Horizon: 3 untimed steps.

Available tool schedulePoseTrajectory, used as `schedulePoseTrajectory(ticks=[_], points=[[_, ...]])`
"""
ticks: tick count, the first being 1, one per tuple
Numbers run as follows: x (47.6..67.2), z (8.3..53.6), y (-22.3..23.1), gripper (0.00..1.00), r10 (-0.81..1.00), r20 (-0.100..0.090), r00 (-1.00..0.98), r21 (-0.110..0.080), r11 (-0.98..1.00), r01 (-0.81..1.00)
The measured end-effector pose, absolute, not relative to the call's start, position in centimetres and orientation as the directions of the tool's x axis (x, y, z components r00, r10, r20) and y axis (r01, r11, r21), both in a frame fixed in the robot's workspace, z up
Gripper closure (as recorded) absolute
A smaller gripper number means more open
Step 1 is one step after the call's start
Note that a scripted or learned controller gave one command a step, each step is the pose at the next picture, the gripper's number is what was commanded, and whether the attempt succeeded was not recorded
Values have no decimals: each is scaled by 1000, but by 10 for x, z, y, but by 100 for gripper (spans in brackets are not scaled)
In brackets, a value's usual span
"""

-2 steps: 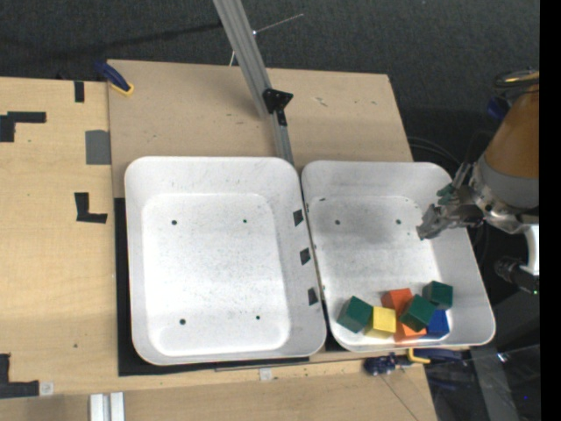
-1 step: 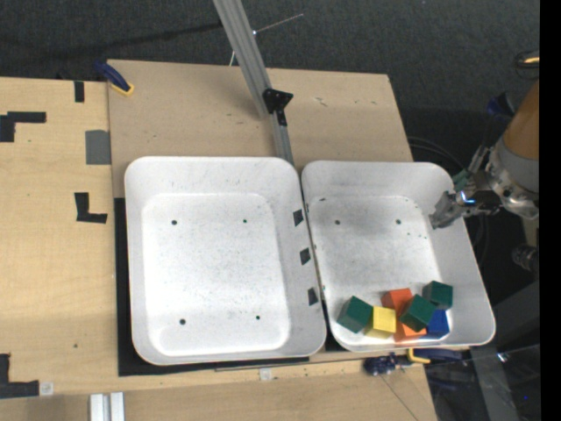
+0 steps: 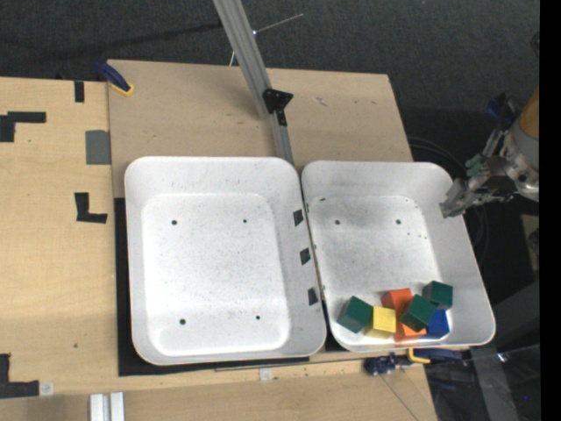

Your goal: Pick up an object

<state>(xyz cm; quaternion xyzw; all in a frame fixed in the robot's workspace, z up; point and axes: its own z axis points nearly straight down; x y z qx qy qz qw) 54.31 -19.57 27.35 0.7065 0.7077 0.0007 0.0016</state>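
Observation:
Several small blocks lie clustered in the near right corner of the right bin (image 3: 368,235): a green block (image 3: 356,313), a yellow block (image 3: 383,321), an orange block (image 3: 399,300), a blue block (image 3: 437,324) and two more green blocks (image 3: 422,311) (image 3: 439,294). My gripper (image 3: 458,200) hangs at the right bin's far right rim, well away from the blocks. Nothing shows between its fingers.
The left bin (image 3: 215,253) sits beside the right one on the wooden bench. A slanted metal pole (image 3: 250,46) crosses the bench behind the bins. Blue clamps (image 3: 117,77) (image 3: 386,364) sit at the bench's far left and near edge.

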Motion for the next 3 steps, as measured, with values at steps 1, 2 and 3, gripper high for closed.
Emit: schedulePoseTrajectory(ticks=[1, 2, 3], points=[[559, 274, -144, 100, 1000, 1, -6, 0, 6, 1000], [572, 261, -86, 100, 1000, 1, -7, -2, 7, 1000], [584, 254, -24, 100, 1000, 1, -7, -2, 7, 1000]])
